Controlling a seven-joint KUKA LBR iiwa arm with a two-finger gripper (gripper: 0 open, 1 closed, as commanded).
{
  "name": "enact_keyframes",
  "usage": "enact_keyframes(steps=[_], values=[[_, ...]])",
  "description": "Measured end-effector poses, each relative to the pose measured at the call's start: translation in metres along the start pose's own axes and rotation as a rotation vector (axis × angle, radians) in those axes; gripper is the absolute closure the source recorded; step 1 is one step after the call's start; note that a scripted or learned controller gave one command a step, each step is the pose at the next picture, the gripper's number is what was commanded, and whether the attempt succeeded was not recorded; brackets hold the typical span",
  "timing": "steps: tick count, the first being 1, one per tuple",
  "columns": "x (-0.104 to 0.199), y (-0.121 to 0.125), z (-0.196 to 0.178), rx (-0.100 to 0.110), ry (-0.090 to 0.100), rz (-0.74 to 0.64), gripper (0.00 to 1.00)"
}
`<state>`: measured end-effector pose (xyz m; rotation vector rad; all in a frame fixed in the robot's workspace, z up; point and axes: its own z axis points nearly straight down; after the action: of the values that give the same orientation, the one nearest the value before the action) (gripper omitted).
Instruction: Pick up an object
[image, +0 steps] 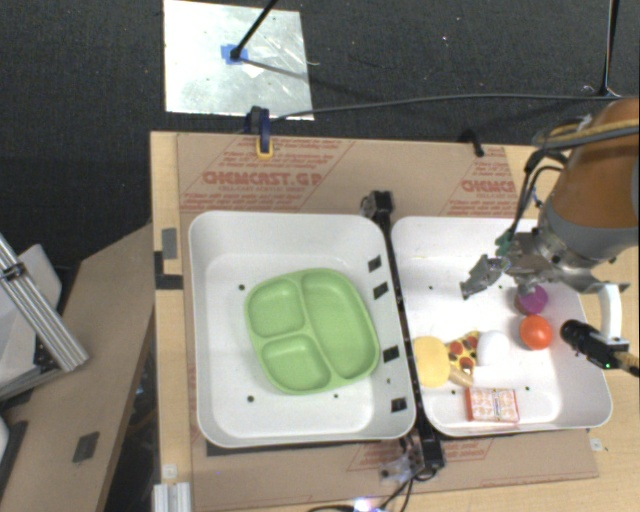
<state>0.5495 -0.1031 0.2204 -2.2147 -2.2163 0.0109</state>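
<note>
Whether the jaws stood apart or together could not be told; the grey 2-finger gripper (484, 275) hung over the right white bin (440, 240), holding nothing visible. Nearest lay 1 red-and-white patterned box (492, 405), then 1 yellow rounded object (431, 360), 1 white rounded object (493, 347), 1 orange ball (536, 332) and 1 purple object (532, 298). The left white bin (215, 300) held 1 green 3-compartment tray (311, 329). Open floor remained at the right bin's far side. Farthest, the brown board (420, 165) read "CHEMCAST GP".

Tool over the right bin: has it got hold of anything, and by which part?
Nothing shows between the fingers of the tool; it hangs above bare bin floor, apart from the purple object and orange ball.
</note>
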Motion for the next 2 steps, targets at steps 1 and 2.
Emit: enact_keyframes(steps=[1,2], values=[[0.000,0.003,-0.006,-0.013,-0.002,-0.002,0.00],[0.002,0.001,0.055,-0.010,0.000,0.000,0.00]])
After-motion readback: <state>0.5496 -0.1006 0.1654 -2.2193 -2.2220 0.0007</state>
